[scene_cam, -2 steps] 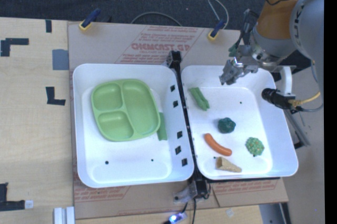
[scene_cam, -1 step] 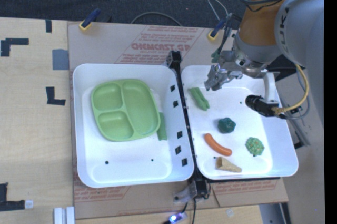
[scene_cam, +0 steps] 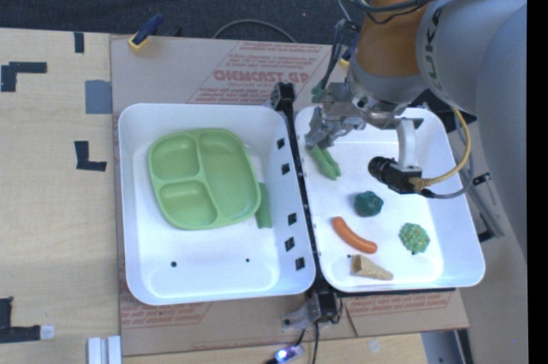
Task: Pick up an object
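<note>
In the right-hand white bin point(scene_cam: 454, 264), near its upper left corner, the robot's gripper point(scene_cam: 323, 138) hangs low over a long green toy vegetable point(scene_cam: 326, 162), possibly a bean pod or a small cucumber. The grey arm with its orange band point(scene_cam: 402, 15) reaches in from about two o'clock. The fingertips sit right at the top end of the green vegetable, touching it or just above it; from this slanted overhead view I cannot tell whether the fingers are spread or closed, nor whether the vegetable lies between them. It appears to rest flat on the bin floor, angled from eleven o'clock down to five o'clock.

Other pieces lie in the same bin. A dark green lump point(scene_cam: 369, 202) sits near the centre. An orange sausage or carrot shape point(scene_cam: 354, 235) lies at about seven o'clock from it. A pale green broccoli-like piece point(scene_cam: 414, 237) sits toward four o'clock, and a tan wedge point(scene_cam: 370, 269) lies near the front edge at six o'clock.

The left bin point(scene_cam: 137, 259) holds a light green divided plate point(scene_cam: 204, 178).

As a judgement, the task is at the approach or grasp stage: nothing looks lifted. Closing securely on an object and raising it clear of the bin remain.
</note>
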{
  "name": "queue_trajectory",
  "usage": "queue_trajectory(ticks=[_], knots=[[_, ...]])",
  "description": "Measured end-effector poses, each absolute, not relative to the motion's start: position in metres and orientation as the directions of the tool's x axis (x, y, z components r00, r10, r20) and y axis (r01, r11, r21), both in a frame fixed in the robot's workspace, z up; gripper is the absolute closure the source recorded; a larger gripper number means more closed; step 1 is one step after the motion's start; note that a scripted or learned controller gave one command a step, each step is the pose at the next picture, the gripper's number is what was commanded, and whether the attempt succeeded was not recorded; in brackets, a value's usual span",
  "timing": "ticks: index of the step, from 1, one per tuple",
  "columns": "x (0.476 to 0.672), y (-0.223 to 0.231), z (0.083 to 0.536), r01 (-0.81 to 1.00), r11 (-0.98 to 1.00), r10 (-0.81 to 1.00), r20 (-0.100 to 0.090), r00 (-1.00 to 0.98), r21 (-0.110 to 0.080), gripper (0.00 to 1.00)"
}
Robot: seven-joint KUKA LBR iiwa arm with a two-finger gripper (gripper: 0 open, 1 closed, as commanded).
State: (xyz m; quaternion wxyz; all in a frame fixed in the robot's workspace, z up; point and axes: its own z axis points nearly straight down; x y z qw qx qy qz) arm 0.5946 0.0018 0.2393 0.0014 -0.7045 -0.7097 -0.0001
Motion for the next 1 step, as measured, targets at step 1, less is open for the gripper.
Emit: queue_trajectory(ticks=[1], knots=[[0.5775,0.0562,0.2412,1.000,0.007,1.000,0.002,-0.007,-0.003,1.00]])
